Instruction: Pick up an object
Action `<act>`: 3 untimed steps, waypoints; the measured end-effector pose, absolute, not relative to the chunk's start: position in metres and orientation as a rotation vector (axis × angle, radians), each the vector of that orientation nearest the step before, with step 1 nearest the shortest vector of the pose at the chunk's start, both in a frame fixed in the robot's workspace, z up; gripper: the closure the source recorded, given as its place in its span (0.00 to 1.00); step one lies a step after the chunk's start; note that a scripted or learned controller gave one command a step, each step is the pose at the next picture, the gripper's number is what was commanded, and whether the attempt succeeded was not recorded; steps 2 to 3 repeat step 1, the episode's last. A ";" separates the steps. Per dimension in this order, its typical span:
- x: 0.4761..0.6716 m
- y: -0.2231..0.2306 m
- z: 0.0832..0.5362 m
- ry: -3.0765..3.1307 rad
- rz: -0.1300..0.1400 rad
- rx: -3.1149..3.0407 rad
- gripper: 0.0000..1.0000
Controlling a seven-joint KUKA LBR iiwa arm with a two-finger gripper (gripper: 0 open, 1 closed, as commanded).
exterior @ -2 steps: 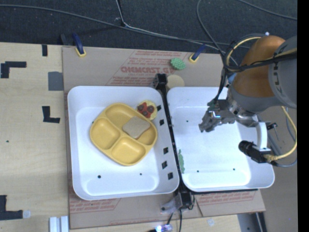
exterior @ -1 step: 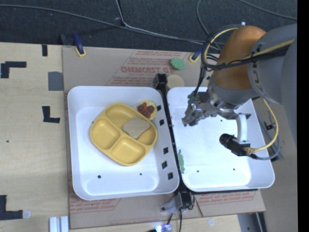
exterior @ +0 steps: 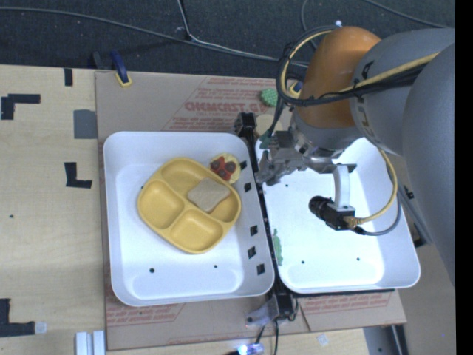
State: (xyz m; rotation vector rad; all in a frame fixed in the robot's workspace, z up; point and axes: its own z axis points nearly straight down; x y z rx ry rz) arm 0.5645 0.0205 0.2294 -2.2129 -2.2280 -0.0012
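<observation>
A yellow divided plate lies in the left bin, with a tan bread slice resting on its middle ridge. A small red and yellow toy sits at the plate's far right rim. My gripper hangs low over the left edge of the right bin, close to the divider between the bins and just right of the red toy. The wrist body hides what lies beneath it. A small green piece lies by the right bin's left wall.
The orange band and grey arm cover the right bin's far half. A black connector with a yellow cable hangs over that bin's middle. A green object lies on the cardboard behind the bins.
</observation>
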 end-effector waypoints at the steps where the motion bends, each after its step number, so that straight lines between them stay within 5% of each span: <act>1: 0.583 0.071 0.218 -2.227 0.002 -2.215 1.00; 3: 0.583 0.071 0.218 -2.227 0.002 -2.215 1.00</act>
